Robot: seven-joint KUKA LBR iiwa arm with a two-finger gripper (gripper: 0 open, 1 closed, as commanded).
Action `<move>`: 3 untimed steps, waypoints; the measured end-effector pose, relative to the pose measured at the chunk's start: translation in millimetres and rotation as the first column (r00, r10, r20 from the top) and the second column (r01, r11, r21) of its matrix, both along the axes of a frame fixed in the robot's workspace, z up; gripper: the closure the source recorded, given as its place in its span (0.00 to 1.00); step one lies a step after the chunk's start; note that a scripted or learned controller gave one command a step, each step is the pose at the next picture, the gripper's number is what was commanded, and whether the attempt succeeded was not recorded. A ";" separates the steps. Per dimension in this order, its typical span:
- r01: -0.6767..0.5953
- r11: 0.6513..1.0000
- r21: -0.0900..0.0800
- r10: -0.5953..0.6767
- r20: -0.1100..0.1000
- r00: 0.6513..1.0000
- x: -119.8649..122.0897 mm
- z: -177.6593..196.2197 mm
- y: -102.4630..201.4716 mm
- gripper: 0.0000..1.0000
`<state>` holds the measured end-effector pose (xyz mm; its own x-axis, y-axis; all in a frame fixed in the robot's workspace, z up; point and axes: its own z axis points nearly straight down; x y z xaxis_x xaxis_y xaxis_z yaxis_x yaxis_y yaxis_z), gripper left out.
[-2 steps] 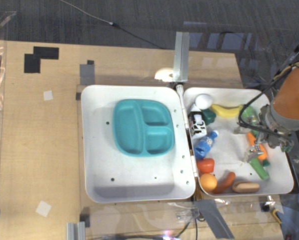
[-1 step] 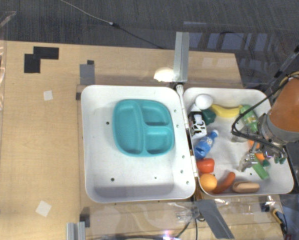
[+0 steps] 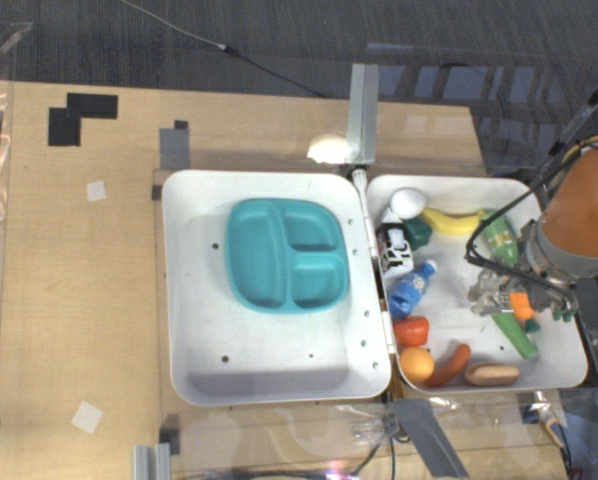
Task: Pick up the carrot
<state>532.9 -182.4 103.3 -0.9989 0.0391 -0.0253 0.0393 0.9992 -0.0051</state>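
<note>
Orange and green mark the carrot (image 3: 517, 320), a small toy one with an orange stub and a long green top, lying in the right bin (image 3: 569, 373) towards its right wall. The hand (image 3: 501, 298) sits right over it, a cluster of dull metal parts with black cables looping across; the orange stub shows at its lower right edge, but whether the hand is gripping the carrot or merely resting beside it, I cannot tell. Above it the arm's orange band (image 3: 587, 208) bulges in from the right.

Both bins are shallow, smooth white plastic with rounded corners, side by side on a pale wooden bench (image 3: 79, 298). The left bin (image 3: 194, 358) carries a teal plate (image 3: 284, 254), glossy and moulded into three compartments.

The right bin is crowded. A white ball (image 3: 408, 203) lies at the far left corner, with a curved yellow banana (image 3: 451, 222) just beside it. Nearer comes a black-and-white block (image 3: 396, 249), then a blue bottle (image 3: 410, 288), a red tomato-like piece (image 3: 411, 330), and a round orange fruit (image 3: 416, 364). A reddish sausage (image 3: 451, 363) lies slanted touching the fruit, and a tan bread roll (image 3: 491, 374) sits near the front wall.
</note>
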 end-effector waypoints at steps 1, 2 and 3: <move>-0.006 1.000 -0.002 0.006 0.011 1.000 4.0 12.7 1.1 1.00; -0.329 0.944 0.000 0.329 -0.011 0.944 5.7 -13.2 -21.9 1.00; -0.333 0.943 -0.006 0.333 0.000 0.943 10.1 0.6 -21.1 1.00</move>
<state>543.0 -203.5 103.9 -0.9550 -0.2956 -0.0258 -0.2954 0.9553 -0.0113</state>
